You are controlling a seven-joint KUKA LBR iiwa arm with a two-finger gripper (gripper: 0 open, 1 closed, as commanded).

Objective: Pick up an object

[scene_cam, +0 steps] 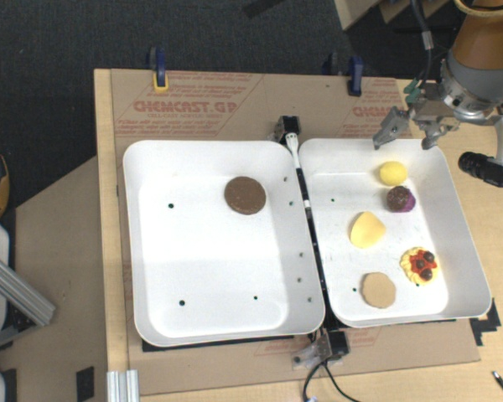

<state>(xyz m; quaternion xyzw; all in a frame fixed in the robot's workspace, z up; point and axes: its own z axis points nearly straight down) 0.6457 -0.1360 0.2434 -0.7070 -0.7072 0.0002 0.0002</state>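
Note:
My gripper (407,134) hangs over the back edge of the right bin (461,249), open, with nothing between its fingers. Just below it in the bin lie a small yellow ball (393,172) and a dark purple berry-like piece (400,198). Further forward are a yellow wedge (367,229), a yellow tart with red topping (418,265) and a tan round cookie (378,290). A brown round disc (246,195) lies alone in the left bin (151,224).
The bins sit side by side on a cardboard sheet (235,99) held by two blue clamps (158,67) at the back. A black divider strip (304,208) runs between the bins. Black hardware (486,167) lies right of the right bin.

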